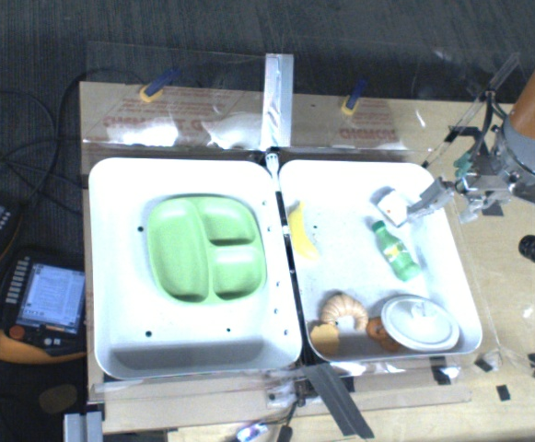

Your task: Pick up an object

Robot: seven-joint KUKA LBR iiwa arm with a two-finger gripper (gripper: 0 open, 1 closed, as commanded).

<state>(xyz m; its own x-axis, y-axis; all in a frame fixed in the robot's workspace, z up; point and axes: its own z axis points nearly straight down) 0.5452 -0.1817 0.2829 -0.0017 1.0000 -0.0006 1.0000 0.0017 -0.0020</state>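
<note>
Task judged not yet done: nothing is seen lifted, and every candidate object rests on the floor of the right bin [359,178]. The claw [391,207] is extended in from the right over the bin's upper right area, with its tip just above the cap end of the green bottle [396,250]. Whether the claw is open or closed cannot be told at this resolution, and nothing can be confirmed as held.

The bottle lies on its side, tilted, roughly mid-right in the bin, well apart from the walls. A yellow object [298,231] is pressed against the divider wall on the left side. A tan curled object [342,310], a small orange piece [377,331] and a white round lid [420,322] are crowded along the near wall, touching or nearly so.

Open room: the bin centre is bare, so the bottle is judged the easiest approach. Near-wall items would be awkward, rim clearance being tight. The left bin [110,247] carries a green divided tray [207,248]. Grasp and lift remain.
</note>
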